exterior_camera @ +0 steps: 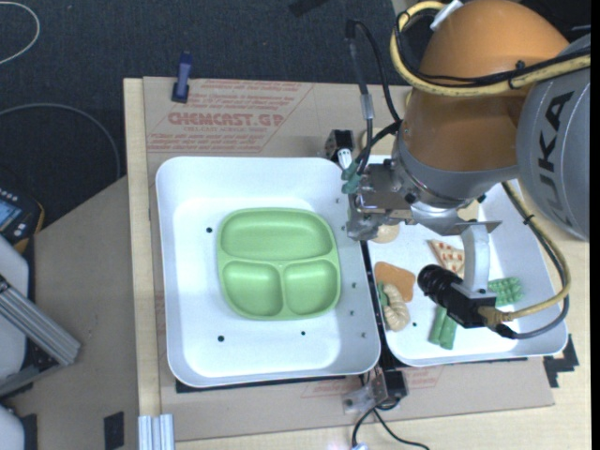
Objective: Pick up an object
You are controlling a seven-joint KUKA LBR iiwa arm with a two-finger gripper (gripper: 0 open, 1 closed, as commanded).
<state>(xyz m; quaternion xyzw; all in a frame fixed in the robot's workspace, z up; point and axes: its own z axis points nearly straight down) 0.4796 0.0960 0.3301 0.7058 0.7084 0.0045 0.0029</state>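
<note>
Clearly two white bins [178,251]; one green tray [278,261]; several small toys [394,279].

Small food-shaped toys [397,293] lie scattered in the right bin [534,345].

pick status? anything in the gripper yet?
Done: arm is over the right bin. In hand: nothing visible; the wrist hides the gripper, so no grasp can be confirmed. Left: the pick itself. The orange piece, the beige piece and the green pieces lie in the right bin; the green tray sits in the left bin.
</note>
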